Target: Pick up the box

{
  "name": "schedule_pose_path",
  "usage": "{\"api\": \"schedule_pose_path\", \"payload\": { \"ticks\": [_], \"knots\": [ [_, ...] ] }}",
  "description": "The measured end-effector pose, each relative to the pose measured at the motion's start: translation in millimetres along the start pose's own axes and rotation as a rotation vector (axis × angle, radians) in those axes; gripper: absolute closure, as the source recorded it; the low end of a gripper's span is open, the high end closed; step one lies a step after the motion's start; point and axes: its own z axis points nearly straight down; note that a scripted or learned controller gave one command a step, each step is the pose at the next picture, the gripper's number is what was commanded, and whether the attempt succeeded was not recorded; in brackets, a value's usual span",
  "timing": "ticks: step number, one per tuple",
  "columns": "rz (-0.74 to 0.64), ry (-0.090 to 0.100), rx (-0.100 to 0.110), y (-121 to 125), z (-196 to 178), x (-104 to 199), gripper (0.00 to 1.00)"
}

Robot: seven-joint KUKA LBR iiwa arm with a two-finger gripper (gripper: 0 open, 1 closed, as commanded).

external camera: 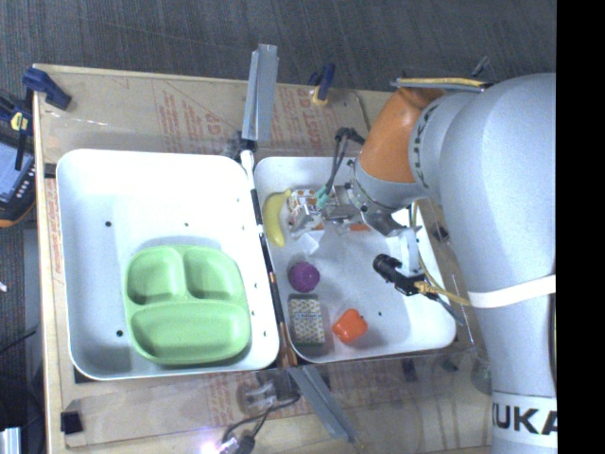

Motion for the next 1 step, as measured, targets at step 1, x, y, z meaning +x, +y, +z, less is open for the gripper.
{"api": "schedule_pose_path", "payload": {
  "ticks": [1],
  "knots": [
    [-0.004,0.001,0.001,0.3,-9.5,1.4,1.0]
  ]
}}
